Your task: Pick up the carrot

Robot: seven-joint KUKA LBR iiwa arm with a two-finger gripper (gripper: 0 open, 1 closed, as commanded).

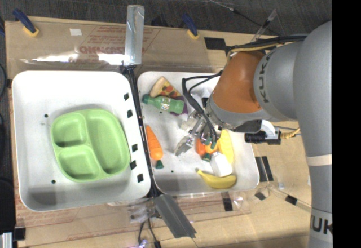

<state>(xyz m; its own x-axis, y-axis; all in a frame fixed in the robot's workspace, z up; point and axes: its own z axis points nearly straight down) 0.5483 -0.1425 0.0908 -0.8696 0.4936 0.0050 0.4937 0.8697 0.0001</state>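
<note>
I see the long orange carrot (153, 144) lying against the right white bin's (169, 185) left wall. My metal two-finger hand (189, 138) hangs nearby, fingers apparently spread and holding nothing.

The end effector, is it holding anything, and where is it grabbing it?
Nothing. The end effector hangs open over the right bin, with no item between its fingers. The carrot lies apart from it, by the bin's left wall.

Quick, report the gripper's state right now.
Gripper: it cannot be told whether it is open or closed; it sits low in the right bin, apart from the carrot, which lies against the bin's left wall.
</note>
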